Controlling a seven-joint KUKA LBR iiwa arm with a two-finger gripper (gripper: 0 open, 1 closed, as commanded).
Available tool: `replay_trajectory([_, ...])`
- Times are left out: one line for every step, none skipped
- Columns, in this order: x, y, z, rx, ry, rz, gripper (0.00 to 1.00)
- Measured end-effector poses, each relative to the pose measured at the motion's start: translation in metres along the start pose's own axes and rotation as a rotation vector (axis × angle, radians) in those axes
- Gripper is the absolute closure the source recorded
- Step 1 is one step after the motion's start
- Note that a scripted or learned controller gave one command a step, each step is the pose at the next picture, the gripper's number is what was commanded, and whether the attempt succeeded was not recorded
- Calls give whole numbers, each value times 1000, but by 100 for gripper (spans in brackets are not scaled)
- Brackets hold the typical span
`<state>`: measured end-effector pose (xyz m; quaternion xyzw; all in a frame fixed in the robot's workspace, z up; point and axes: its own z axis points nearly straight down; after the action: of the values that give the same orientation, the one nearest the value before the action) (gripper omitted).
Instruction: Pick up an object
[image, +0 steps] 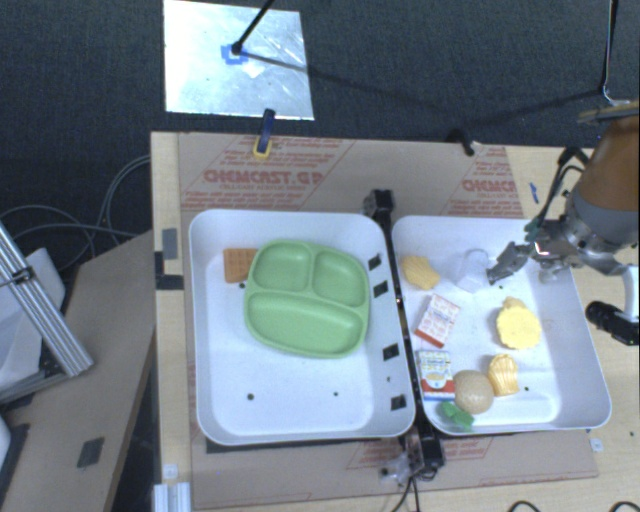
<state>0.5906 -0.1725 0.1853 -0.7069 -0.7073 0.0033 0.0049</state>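
My gripper (503, 265) hangs over the upper middle of the right bin (580, 330), reaching in from the right. Just left of it is a faint clear item (470, 265), and further left a yellow lemon-like piece (420, 272). Below the gripper are a yellow round piece (518, 326) and a red-and-white packet (437, 320). Toward the bin's front edge are a small carton (433, 368), a small yellow ridged piece (503, 374), a tan ball (473, 391) and a green scrap (455, 416). Nothing shows in the gripper.
The left bin (215, 380) holds a green divided plate (305, 298) and an orange cracker (237, 264) at its upper left. A black divider (395, 300) runs between the bins. The arm's grey wrist (600, 215) stands over the right bin's far right corner.
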Motion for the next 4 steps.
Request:
replay_trajectory([0,3,-8,-13,-3,-3,0])
replay_trajectory([2,0,35,-10,-2,-1,0])
replay_trajectory([6,-1,77,-9,-1,-1,0])
replay_trajectory([7,0,101,-14,-2,-1,0])
